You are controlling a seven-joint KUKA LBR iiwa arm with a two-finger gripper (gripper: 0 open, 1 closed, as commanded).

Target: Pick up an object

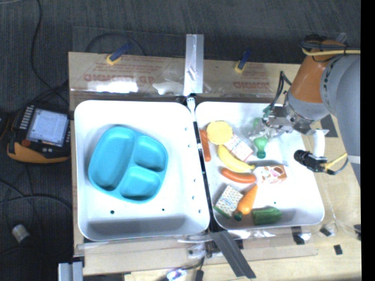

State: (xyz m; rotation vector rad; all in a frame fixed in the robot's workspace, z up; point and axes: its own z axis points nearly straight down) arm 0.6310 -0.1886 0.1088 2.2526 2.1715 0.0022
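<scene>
A: We're looking down on the table (53, 192) with two white bins side by side. The left bin (94, 218) carries one big blue tray (128, 163) with three compartments, lying near its middle.

B: And the right bin (307, 192) is where we find the toys. The arm (328, 84), grey with its orange band, reaches in from the right over that bin's upper right corner.

A: We see the end effector (270, 127) low in the bin, just above a small green piece (260, 147). Whether its fingers are parted or closed, we can't tell from here, and we can't see anything between them.

B: Going down in size: a banana (233, 159) lies near the bin's middle, a round yellow piece (218, 132) touching its upper end. Below it we have a carrot (247, 201) on a slant, beside a small patterned box (228, 200).

A: A dark green vegetable (266, 215) sits by the front wall, close to the carrot's tip.
</scene>
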